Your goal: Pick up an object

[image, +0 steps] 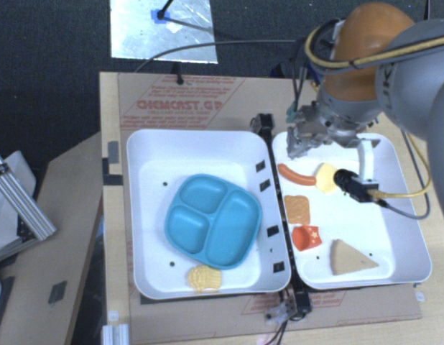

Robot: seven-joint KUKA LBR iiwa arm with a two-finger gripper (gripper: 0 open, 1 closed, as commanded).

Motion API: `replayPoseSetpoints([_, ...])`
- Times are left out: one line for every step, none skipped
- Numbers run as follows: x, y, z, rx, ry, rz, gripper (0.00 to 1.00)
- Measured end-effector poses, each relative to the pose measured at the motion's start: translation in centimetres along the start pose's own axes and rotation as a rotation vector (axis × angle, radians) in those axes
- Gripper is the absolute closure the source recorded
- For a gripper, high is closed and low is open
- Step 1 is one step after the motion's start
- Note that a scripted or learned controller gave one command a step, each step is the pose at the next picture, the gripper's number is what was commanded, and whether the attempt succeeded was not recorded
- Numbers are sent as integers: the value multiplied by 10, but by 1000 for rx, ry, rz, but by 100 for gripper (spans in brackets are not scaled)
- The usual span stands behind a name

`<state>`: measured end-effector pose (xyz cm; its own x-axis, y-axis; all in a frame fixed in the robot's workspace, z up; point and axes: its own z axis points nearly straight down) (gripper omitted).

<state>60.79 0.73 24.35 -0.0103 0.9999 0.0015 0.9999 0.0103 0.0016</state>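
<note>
Pincer (299, 147) of mine hangs over the far left corner of the right bin (401, 214); how far it gapes I cannot tell. Nearest below lies the orange sausage (297, 174), with a yellow piece (325, 177) just beside it.

robotics lab: kuka arm (409, 63) at 2 o'clock, two white bins (146, 192) on cardboard-covered bench (180, 99), loose cabling (229, 43).

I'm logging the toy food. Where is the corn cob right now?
The corn cob lies in the left bin, at its near edge, just below the blue divided plate.
</note>
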Motion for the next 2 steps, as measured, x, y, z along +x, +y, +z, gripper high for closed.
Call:
replayPoseSetpoints([48,-22,10,3,0,1,100])
replayPoseSetpoints([102,-26,6,1,0,0,100])
